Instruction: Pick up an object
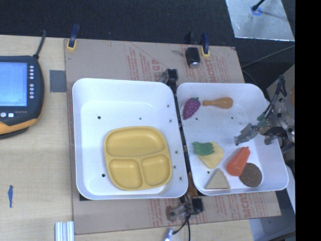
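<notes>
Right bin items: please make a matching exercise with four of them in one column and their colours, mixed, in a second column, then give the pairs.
Things:
1. grapes
2. carrot
3. cookie
4. drumstick

Colours:
A. brown
B. purple
C. tan
D. orange-red

Pairs: 1-B, 2-D, 3-A, 4-C.

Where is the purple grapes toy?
In the camera view, the grapes lie in the right bin, at its top left corner, just left of the drumstick.
</notes>
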Robot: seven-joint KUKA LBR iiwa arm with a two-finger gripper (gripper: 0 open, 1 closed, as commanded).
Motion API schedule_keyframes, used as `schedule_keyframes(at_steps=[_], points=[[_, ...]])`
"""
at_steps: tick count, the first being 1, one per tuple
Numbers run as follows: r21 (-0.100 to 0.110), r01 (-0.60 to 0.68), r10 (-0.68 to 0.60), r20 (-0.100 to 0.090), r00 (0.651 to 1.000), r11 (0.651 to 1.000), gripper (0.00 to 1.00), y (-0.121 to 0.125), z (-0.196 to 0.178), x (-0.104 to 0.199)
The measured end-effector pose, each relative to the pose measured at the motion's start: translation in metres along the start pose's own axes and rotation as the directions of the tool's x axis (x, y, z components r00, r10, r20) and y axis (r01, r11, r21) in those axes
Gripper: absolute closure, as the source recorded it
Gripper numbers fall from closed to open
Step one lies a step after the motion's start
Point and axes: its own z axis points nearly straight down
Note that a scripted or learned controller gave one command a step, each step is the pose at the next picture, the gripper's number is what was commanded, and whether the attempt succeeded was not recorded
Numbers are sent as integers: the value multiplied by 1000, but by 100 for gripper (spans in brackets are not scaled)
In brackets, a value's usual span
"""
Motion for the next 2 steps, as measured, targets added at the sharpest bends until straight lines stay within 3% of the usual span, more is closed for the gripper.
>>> schedule_keyframes(at_steps=[1,2], points=[[1,1,-1,0,1000,1000,0,-7,82,-25],[1,2,-2,-1,1000,1000,0,-6,146,10]])
